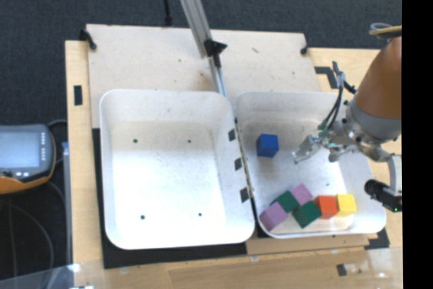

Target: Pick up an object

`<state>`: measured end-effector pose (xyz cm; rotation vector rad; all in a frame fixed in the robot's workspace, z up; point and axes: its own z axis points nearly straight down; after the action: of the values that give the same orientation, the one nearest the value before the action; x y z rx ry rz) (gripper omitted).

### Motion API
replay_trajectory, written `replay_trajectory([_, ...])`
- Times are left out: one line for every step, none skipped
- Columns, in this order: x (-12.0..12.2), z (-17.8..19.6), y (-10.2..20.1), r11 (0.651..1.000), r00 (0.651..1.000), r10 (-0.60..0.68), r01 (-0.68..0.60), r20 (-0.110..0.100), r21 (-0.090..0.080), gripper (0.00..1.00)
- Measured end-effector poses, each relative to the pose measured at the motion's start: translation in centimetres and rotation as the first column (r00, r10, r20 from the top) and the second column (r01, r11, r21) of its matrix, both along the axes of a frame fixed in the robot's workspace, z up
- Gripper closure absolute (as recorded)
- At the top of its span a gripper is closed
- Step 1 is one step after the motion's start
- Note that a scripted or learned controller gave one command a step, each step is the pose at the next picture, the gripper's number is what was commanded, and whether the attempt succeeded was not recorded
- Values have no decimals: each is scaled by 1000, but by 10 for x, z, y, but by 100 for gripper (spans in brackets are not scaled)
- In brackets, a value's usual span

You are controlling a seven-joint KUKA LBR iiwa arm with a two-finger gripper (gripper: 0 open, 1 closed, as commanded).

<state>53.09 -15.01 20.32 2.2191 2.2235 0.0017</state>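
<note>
The blue cube (267, 145) sits alone near the right bin's (284, 101) left wall, light, rigid, flat-sided, likely easiest pinched across opposite faces, with the gripper (306, 149) just beside it, grip state unclear.

A blue cube (267, 145) lies alone on the floor of the right bin (284, 105), up toward its far left part, well apart from the others. Along the right bin's near wall sits a cluster: a light purple block (273, 215) leftmost, two dark green blocks (288, 201) and (307, 214), a second purple block (302, 194) behind them, then an orange cube (327, 206) touching a yellow cube (346, 204) at the cluster's right end
</note>
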Motion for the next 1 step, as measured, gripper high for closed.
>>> replay_trajectory([18, 22, -37, 1000, 1000, -3, 3, 4, -4, 0])
